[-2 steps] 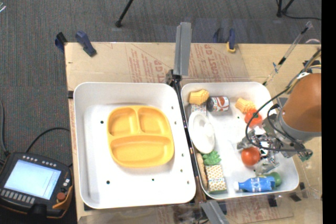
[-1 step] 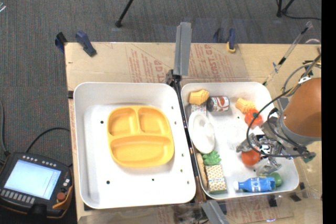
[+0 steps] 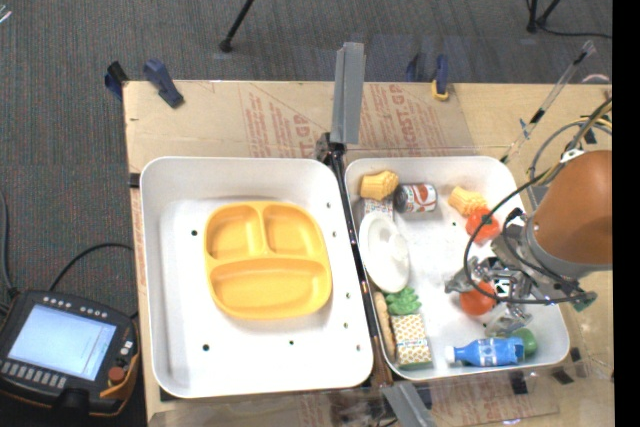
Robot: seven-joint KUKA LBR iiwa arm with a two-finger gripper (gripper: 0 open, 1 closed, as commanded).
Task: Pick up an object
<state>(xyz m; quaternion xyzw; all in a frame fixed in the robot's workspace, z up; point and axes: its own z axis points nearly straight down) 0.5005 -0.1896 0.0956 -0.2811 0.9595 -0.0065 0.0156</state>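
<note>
While the yellow tray (image 3: 268, 260) is lying in the left bin (image 3: 160, 215), the gripper (image 3: 492, 290) is hovering over a red-orange object (image 3: 478, 299) at the right bin's (image 3: 440, 165) four o'clock. Gripper state: cannot tell. A blue bottle (image 3: 488, 352) is lying at five o'clock, a white plate (image 3: 385, 253) at nine.

The arm (image 3: 578, 207) is seen at the right edge of the frame, its orange band uppermost. The gripper (image 3: 492, 293) is pointed downward at lower right, wrapped in cables.
</note>
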